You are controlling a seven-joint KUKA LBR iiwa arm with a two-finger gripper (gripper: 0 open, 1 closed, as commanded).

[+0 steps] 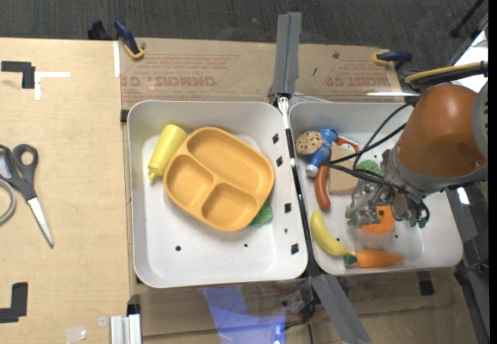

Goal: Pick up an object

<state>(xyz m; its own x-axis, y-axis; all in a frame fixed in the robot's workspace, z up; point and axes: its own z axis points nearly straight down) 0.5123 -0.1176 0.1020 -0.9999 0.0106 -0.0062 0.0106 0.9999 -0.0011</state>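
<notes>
My gripper (371,209) is low in the right bin (435,253), directly over a small orange object (379,223) that partly shows beneath it. A carrot (374,258) lies just in front of it by the bin's near wall, and a banana (326,235) lies to its left. A red sausage (322,187), a tan toast slice (342,179), a cookie (308,141), a blue item (328,137) and a green piece (371,168) sit further back. The arm's orange band (443,133) hides the bin's right part.
The left bin (155,257) holds an orange divided plate (220,177), a yellow bottle (165,150) beside it and something green (262,216) under the plate's edge. Scissors (27,187) lie on the wooden board at far left. Cables hang near the wrist.
</notes>
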